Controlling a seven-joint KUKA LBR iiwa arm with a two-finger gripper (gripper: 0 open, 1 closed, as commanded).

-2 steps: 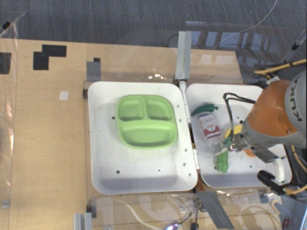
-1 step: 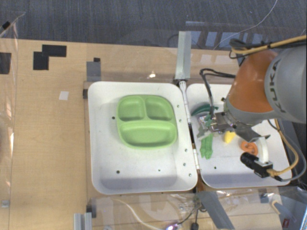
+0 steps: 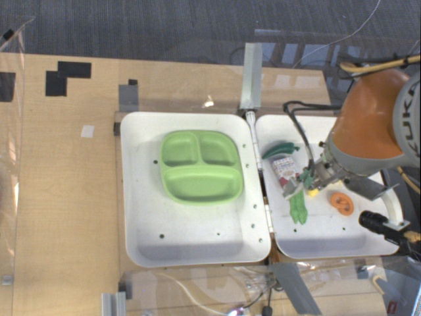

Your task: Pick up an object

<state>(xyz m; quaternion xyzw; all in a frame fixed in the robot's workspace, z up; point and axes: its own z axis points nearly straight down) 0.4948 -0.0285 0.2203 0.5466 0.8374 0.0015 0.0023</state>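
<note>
The pincer [image 3: 309,180] hangs low over the right white plastic bin [image 3: 329,242]; whether its grip is wide, narrow or loaded cannot be told at this scale. Directly below and touching its tip region lies a light green pod-shaped plastic toy [image 3: 298,206], long axis running away from the pincer toward the near bin wall. This is judged the likely target, since the pincer sits at its upper end. Just right lies a small orange ring-shaped piece [image 3: 341,203]. Left of the pincer lies a small printed packet [image 3: 283,168], with a dark green leaf-shaped toy [image 3: 280,151] beyond. Far left, the other white bin [image 3: 138,229] holds a green sectioned plastic tray [image 3: 200,166].
</note>
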